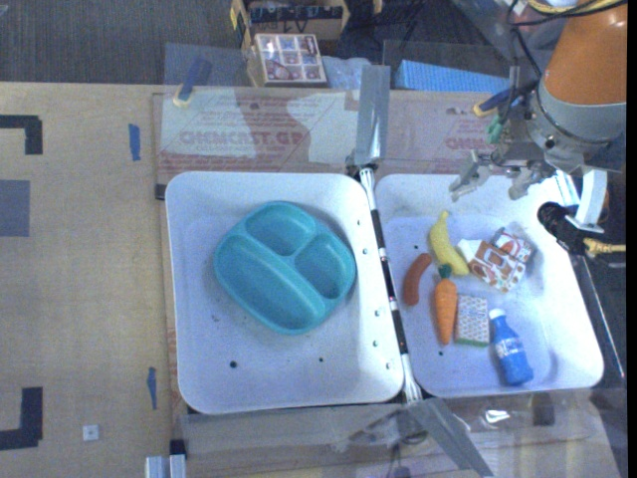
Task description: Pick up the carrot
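The end effector [503, 172] hangs over the far edge of the right bin [587, 352], its two fingers spread apart with nothing between them. Above it the grey wrist rises into the orange band of the arm [587, 58], which reaches in from the right.

Nearest below the fingers lies a yellow banana [445, 244], and just beside that a red-and-white carton [503, 258]. The carrot [445, 309] rests further toward the near side of the same bin, orange, with its green top pointing to the far side and its tip to the near side. A reddish sausage [414, 279] lies just to its left, and a small flat packet [472, 320] touches or nearly touches its right flank; a blue bottle [511, 349] sits beyond the packet. The left bin [199, 366] holds a teal divided plate [286, 265], and both bins stand on the counter [80, 297].

As I judge it, the task is at its start: the carrot is untouched. What is left is the move over the carrot, the descent, the closing and the lift, with close neighbours on both sides making a clean grip harder.
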`<state>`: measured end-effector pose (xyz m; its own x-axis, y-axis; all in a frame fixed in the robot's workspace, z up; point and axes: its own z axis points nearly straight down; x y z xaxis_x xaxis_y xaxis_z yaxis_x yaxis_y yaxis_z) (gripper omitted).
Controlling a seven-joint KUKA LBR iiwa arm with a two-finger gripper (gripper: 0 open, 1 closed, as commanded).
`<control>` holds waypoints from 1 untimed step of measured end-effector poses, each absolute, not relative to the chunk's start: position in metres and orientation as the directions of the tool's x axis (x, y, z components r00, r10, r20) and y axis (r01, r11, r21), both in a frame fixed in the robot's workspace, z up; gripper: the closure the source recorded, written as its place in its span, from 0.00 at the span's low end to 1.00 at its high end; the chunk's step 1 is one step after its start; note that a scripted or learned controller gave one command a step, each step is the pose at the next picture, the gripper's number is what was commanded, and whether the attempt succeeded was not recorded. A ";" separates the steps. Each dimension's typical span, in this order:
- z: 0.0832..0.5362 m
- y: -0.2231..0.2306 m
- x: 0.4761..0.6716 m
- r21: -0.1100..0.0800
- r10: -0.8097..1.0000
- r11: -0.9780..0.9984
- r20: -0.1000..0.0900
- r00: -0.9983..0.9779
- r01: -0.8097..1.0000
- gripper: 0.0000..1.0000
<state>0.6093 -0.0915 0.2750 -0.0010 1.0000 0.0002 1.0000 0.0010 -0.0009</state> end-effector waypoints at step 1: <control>0.196 -0.080 0.538 -0.003 0.955 -0.297 0.001 0.297 0.955 0.00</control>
